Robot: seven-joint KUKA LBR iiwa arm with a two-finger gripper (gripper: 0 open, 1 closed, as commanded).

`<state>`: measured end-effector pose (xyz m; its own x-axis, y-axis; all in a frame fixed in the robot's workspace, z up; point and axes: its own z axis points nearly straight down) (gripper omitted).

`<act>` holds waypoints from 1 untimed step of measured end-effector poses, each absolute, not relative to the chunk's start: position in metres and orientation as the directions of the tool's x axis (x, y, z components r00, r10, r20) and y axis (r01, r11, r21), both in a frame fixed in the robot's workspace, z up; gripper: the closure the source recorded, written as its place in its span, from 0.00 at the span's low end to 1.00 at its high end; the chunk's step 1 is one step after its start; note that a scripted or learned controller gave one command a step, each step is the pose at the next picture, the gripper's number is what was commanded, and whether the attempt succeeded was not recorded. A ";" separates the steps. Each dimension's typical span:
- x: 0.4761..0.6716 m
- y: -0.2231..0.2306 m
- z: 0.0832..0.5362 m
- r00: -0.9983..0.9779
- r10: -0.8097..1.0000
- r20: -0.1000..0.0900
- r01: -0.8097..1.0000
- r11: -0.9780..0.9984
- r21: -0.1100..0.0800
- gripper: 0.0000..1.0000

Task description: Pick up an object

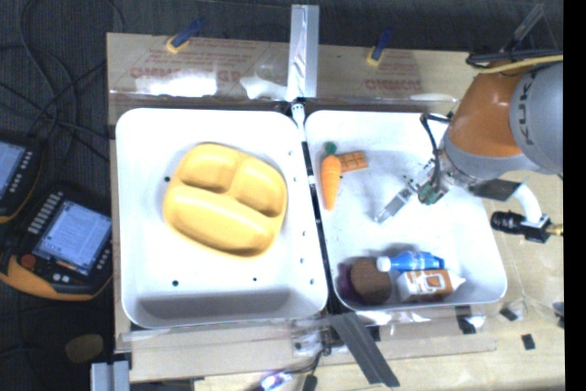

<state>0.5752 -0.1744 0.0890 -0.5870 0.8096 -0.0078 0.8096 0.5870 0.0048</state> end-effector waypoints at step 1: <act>0.515 -0.137 0.164 -0.587 0.810 0.002 0.810 0.587 0.000 0.00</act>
